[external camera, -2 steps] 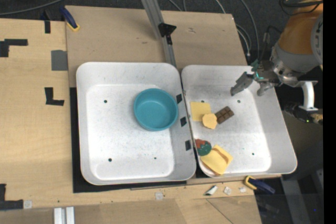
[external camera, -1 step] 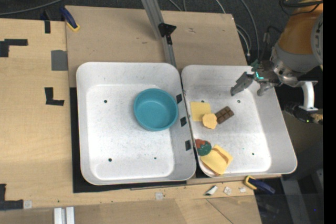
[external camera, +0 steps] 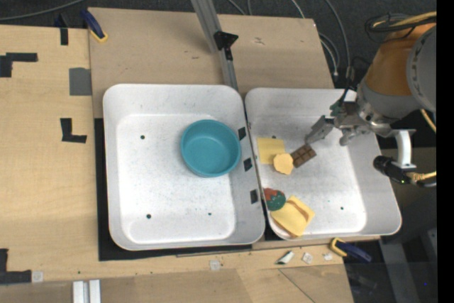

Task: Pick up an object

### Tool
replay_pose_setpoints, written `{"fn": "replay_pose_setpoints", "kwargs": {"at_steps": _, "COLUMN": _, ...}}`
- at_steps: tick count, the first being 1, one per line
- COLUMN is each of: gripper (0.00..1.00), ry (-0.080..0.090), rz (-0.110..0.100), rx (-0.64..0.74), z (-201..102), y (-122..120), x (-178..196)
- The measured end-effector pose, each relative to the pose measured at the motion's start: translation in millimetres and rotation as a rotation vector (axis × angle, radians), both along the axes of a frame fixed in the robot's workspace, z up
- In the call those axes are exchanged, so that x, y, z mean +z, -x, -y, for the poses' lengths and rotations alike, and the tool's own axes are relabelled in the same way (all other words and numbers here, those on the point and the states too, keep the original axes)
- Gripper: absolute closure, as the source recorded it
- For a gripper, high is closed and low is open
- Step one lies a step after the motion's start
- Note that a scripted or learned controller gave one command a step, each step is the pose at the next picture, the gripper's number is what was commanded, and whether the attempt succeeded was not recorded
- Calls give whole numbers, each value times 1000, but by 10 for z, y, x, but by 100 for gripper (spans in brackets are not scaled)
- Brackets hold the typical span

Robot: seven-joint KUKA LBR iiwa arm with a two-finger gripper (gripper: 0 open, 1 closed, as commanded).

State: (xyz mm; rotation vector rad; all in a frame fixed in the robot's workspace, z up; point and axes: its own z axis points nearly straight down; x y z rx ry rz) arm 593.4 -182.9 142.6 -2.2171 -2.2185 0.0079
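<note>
Brown block: small dark brown rectangular piece, lay tilted in the right bin, near its middle, touching the upper right of a yellow rounded piece.
My gripper: hung over the right bin, up and right of the brown block, pointing down-left toward it; close to it but I saw nothing between the fingers.
Finger state: could not tell whether spread or pressed together, the tips were too blurred and small.
My arm: grey with orange band, came in from the right edge over the right bin's rim.
Pale yellow square: flat, just left of the brown block, beside the bin's left wall.
Yellow wedge: sat at the lower left of the right bin.
Green and red item: small, touching the wedge's upper left; kind unclear.
Teal bowl: upright in the left bin, right of its centre, well apart from my gripper.
</note>
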Motion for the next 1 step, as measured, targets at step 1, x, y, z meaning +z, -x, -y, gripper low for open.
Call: {"fn": "replay_pose_setpoints", "kwargs": {"at_steps": 1, "gripper": 0, "ry": 2, "rz": 14, "rx": -1, "z": 0, "y": -21, "x": -490}}
